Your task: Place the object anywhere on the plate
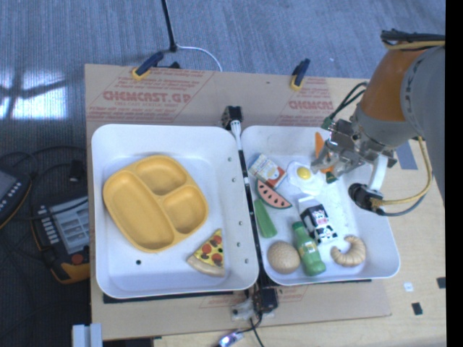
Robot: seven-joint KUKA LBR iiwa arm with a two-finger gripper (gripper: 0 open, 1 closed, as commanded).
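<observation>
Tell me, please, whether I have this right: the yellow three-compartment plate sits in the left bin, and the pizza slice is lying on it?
Not quite. In the camera view the yellow plate does sit in the left bin, but the pizza slice is not on it: it lies on the bin floor beside the plate's near right edge.

Yellow plate [155, 201] glossy smooth plastic; white bins [101, 194] matt plastic; bench board [145, 96] raw cardboard-like.

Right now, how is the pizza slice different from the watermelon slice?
The pizza slice lies in the left bin, beside the yellow plate; the watermelon slice lies in the right bin. Pizza is yellow with red dots; watermelon is red with a green rind. Both are toy food wedges.
</observation>
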